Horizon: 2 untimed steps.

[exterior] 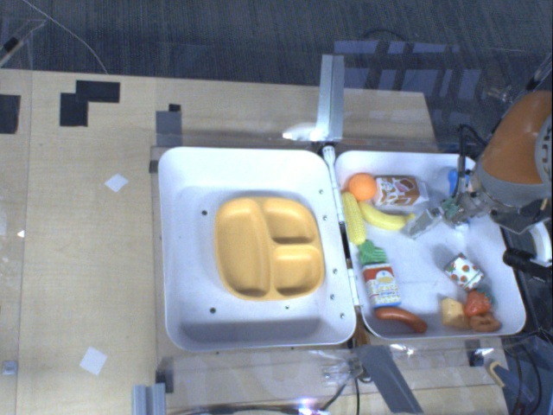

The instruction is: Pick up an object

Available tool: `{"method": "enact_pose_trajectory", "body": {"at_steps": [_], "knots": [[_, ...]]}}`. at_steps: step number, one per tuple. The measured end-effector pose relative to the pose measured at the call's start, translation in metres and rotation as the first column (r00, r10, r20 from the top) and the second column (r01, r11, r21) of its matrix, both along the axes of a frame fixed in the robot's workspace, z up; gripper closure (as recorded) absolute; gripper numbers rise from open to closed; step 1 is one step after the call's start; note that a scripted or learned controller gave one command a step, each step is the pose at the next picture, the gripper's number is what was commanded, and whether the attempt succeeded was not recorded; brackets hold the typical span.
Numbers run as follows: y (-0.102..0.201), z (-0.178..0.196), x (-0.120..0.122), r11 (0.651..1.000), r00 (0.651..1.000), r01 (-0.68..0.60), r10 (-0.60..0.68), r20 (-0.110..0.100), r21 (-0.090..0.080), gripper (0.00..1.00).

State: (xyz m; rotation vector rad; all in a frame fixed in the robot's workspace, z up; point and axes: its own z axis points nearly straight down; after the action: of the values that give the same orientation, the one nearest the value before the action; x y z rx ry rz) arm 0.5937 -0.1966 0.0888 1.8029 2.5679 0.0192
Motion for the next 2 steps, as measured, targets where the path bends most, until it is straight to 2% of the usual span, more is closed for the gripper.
{"method": "enact_pose_trajectory", "body": {"at_steps": [1,2], "knots": [[0.094,0.001,-0.030,0.982,0.982,0.191,-0.191,0.003,-0.004,0.00],[0.087,0.029,-0.032,0.980,0.980,0.201,-0.201,-0.003,-0.007,0.00]]}}
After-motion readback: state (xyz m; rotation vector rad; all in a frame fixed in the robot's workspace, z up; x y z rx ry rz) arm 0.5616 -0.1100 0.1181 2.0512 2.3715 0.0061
